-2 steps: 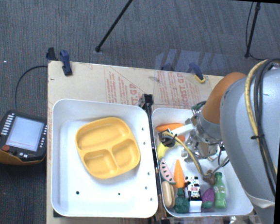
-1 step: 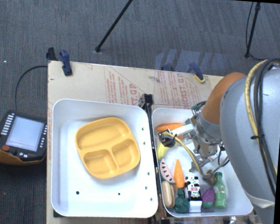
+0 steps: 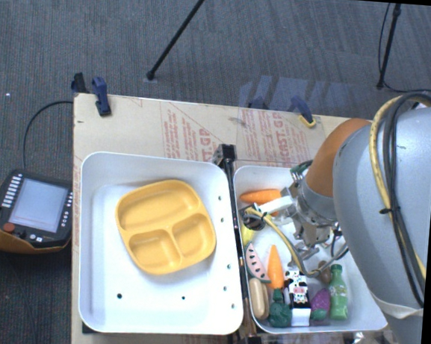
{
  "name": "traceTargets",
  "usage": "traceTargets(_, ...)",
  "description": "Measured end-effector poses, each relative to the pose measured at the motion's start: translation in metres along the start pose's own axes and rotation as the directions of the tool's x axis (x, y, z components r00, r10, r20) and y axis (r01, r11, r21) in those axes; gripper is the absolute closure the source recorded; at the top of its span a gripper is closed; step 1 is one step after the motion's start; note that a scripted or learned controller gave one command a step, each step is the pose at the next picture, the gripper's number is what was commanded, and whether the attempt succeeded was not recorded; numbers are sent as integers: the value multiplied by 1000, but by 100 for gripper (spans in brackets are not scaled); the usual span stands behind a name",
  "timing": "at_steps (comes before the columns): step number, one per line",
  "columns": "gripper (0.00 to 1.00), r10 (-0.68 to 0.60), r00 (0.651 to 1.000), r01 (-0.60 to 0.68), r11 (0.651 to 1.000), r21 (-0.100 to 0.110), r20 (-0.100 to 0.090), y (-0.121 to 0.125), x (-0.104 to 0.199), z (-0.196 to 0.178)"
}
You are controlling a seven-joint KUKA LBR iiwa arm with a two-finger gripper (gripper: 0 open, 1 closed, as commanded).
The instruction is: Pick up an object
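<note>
The right bin (image 3: 368,312) holds several toy items. Among them are an orange carrot (image 3: 275,264), a watermelon slice (image 3: 256,259), a black and white cow (image 3: 296,287), a green bottle (image 3: 338,292), purple grapes (image 3: 319,304), a tan bread roll (image 3: 258,297) and a dark green piece (image 3: 280,312). An orange piece (image 3: 260,196) lies at the bin's far end. My gripper (image 3: 306,246) hangs low over the middle of this bin, just right of the carrot and above the cow. The grey arm hides the bin's right part.
In the left bin (image 3: 94,269) lies a yellow divided plate (image 3: 166,225). A yellow cable (image 3: 281,233) loops from the wrist across the right bin. A teach pendant (image 3: 30,211) sits on the floor at left. Blue clamps (image 3: 100,95) grip the bench's far edge.
</note>
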State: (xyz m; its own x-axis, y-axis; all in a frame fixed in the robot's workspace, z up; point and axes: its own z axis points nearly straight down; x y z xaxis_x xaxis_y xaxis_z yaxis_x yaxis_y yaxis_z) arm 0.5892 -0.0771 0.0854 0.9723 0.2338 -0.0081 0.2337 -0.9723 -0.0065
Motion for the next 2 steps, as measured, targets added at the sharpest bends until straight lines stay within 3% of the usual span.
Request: traceTargets(2,0,10,1000,-10,1000,0,-4,7,27,-2)
